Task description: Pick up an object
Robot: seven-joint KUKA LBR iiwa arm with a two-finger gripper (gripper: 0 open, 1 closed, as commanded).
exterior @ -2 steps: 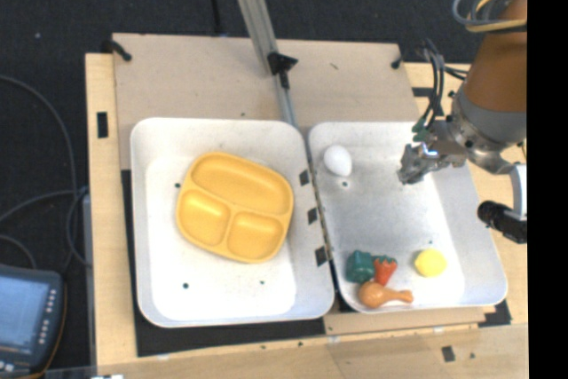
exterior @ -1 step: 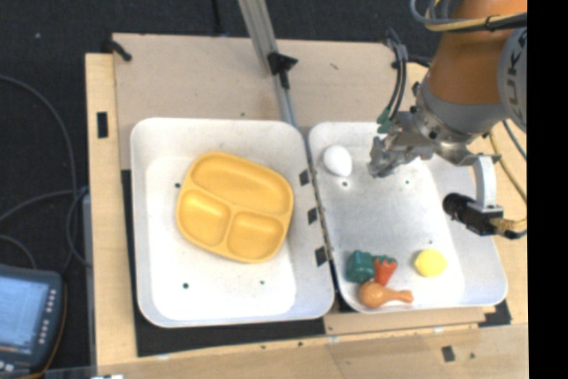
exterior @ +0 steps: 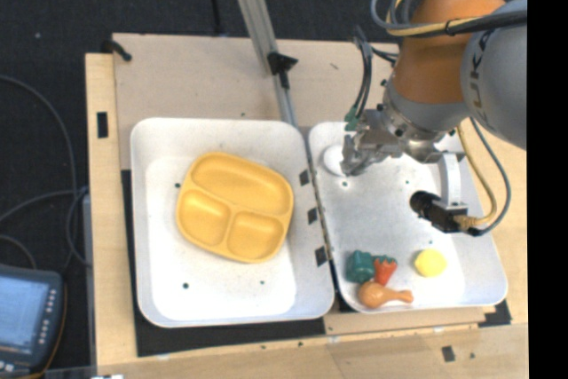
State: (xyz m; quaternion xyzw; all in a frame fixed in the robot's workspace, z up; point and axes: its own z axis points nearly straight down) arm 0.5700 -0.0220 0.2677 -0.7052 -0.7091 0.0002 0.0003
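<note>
While my arm reaches in from the right, my jaws (exterior: 353,157) sit low over the far left corner of the right bin (exterior: 390,200), close to a small pale round thing (exterior: 332,159) that I cannot identify. Whether the jaws are open or closed I cannot tell; my own wrist hides them, and nothing is seen between them.

Right bin, contents: a yellow ball (exterior: 429,263), a teal toy (exterior: 359,264) touching a small red piece (exterior: 384,269), and an orange pear-shaped toy (exterior: 382,295) just below them. All lie along the near edge, well apart from my jaws. Any of them would serve for the pick; none is lifted.

Left bin (exterior: 160,280), contents: one yellow divided plate (exterior: 234,207), lying flat near the middle, compartments up.

Judgement: the toys sit crowded against the near wall, which leaves little room for a grip. The ball stands freest. The pick is not yet made.
</note>
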